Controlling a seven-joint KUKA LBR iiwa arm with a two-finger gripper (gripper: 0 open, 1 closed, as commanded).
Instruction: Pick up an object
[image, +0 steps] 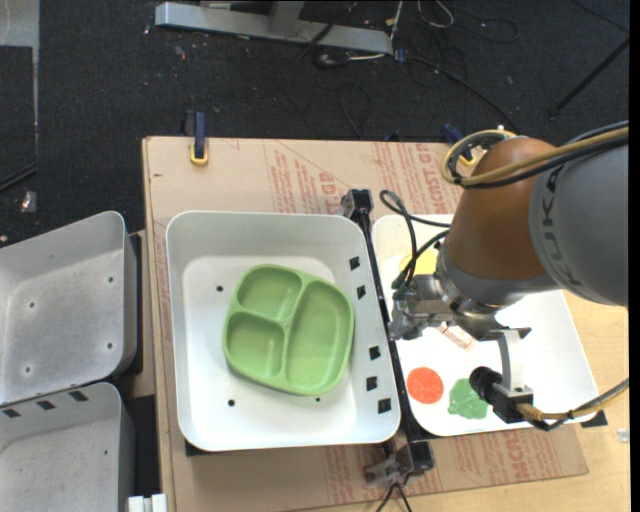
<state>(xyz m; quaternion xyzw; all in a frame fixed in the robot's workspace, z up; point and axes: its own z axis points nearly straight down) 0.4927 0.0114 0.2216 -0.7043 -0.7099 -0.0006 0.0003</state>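
One fixed camera is looking down at a slant from above the bench (260, 160), taking in both white bins (190, 300) from moderate height; the arm (540, 220) is reaching in from the view's right edge.

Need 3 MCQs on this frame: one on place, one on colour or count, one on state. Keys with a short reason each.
1. Where does the green divided plate lie?
A. in the left bin
B. in the right bin
C. on the cardboard outside both bins

2. What colour is the small round disc in the right bin?
A. blue
B. orange-red
C. white

3. How does the green divided plate sit?
A. standing on edge against a wall
B. flipped, underside up
C. flat, compartments facing up

Key:
1 A: the plate rests on the floor of the left bin, away from the arm.
2 B: the disc is orange-red, next to a small green object near the bin's front edge.
3 C: its three hollows are visible from above.
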